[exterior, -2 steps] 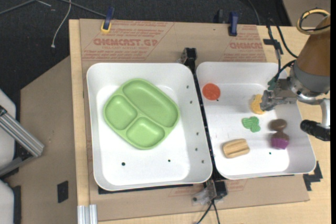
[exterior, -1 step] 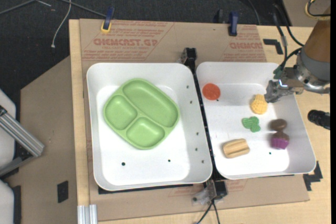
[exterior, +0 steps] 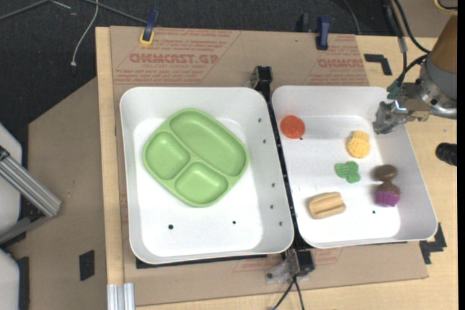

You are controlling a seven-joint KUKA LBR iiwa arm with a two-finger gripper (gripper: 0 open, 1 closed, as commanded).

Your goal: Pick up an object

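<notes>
Two shallow white bins sit side by side on a cardboard-covered bench (exterior: 218,47) printed with red lettering. The left bin (exterior: 145,229) holds a light green plate (exterior: 195,157) with three compartments, lying slightly left of the bin's centre.

The right bin (exterior: 327,102) carries six small toy foods. An orange-red round piece (exterior: 292,127) lies near the bin's upper left corner. A yellow corn cob (exterior: 357,144) with a bumpy surface sits toward the upper right, with a knobbly green piece (exterior: 348,171) just below it. A tan hot dog bun (exterior: 326,205) rests lower in the middle. At the right side, a brown rounded piece (exterior: 384,173) lies just above a purple one (exterior: 387,194), the two nearly touching.

The gripper (exterior: 386,117) hangs over the right bin's upper right area, above and to the right of the corn cob; whether its fingers are open or closed cannot be told. Nothing is seen held in it. The grey arm (exterior: 443,87) enters from the right edge.
</notes>
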